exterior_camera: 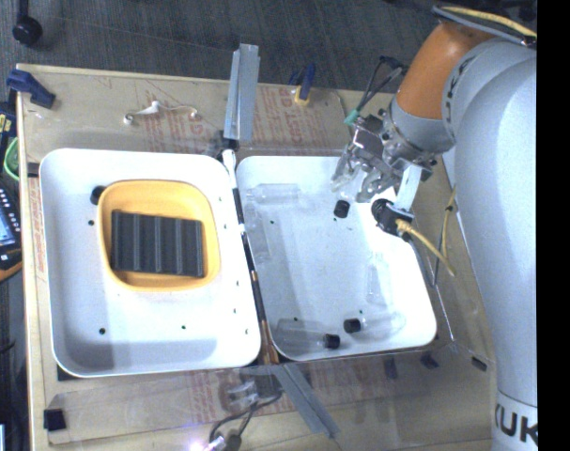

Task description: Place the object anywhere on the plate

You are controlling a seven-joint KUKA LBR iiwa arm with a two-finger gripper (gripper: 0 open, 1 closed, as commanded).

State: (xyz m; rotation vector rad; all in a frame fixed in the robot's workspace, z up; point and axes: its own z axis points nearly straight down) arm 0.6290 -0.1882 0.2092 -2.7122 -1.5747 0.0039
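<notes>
Work looks barely begun: the tool (360,178), whose grip I cannot tell, hovers in the right bin (308,280), with the yellow plate (158,195) far off to its side.

The table (125,101) carries two white bins side by side. The left bin (69,336) holds a yellow plate (158,200) at its centre, with a dark ribbed block (158,244) lying on it. The right bin (303,271) has clear plastic items, hard to tell apart: one at 11 o'clock (270,195), one at 4 o'clock (378,294). Small black pieces (352,325) sit near its 6 o'clock edge. The arm (482,111) reaches in from 2 o'clock; its tool (360,181) hangs over the right bin's 1 o'clock corner, and whether it holds anything cannot be told.
</notes>
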